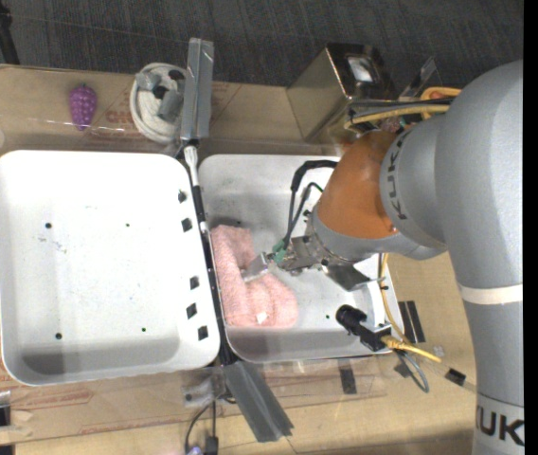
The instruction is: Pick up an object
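- The gripper is low in the right bin, at the right edge of a pink fuzzy cloth.
- The cloth lies along the bin's left wall, bunched and lengthwise.
- One finger seems to touch the cloth; how far the fingers are parted, or whether they hold anything, cannot be told.
- The left bin sits alongside, touching.
- A purple grape-like toy rests on the bench beyond it.

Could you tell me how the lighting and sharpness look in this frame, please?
Camera view: even, soft overhead light; the left bin shows a grey shadow along its lower wall; the right bin is shaded under the arm; the pink cloth looks slightly soft, while the gripper area is dim and hard to resolve.
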Available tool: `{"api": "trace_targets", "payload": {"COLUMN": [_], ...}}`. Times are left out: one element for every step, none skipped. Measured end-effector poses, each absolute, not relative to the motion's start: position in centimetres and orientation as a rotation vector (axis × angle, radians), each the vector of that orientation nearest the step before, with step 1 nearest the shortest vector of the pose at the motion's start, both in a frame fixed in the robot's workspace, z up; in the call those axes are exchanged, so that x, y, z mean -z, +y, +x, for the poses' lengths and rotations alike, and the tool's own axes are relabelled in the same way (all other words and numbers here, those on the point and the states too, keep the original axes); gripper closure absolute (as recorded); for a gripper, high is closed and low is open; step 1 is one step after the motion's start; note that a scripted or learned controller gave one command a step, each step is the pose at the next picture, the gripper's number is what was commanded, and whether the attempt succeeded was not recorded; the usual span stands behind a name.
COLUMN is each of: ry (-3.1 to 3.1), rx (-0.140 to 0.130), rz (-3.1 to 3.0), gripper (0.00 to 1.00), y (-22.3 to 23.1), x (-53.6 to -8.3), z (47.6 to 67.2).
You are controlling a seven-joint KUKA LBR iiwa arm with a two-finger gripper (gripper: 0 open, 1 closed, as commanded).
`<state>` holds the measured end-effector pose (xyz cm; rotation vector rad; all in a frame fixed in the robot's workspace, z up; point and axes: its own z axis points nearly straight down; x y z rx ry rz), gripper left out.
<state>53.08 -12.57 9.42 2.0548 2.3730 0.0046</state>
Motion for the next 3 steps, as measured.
{"api": "trace_targets", "payload": {"ry": [2.213,2.417,2.441], "rx": [0.001,0.004,0.0], "rz": [2.228,1.999,1.978], "gripper": [0.0,0.0,0.0], "y": [-9.7,-9.5,-10.6], "x": [-9.4,-9.4,-9.3], "z": [58.3,60.2,54.0]}}
